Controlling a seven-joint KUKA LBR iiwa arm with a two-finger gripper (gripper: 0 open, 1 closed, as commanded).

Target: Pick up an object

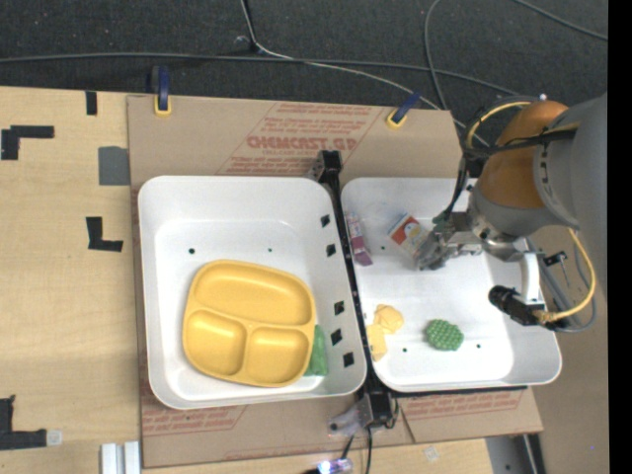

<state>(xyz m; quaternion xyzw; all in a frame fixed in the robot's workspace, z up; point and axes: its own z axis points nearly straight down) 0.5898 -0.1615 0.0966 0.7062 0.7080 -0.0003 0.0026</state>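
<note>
Two white bins sit before you on the desk. In the right bin (pixel 494 363), your end effector (pixel 431 252) hangs low beside a red-white packet (pixel 404 230), probably lining up a grasp; its opening can't be told.

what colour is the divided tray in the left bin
Yellow, seen clearly in the camera view: the divided tray.

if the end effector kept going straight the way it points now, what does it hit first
The end effector points left and down into the right bin. Most likely it meets the small red and white packet just beside its tip, or the bin floor there; depth is unclear from this view.
</note>
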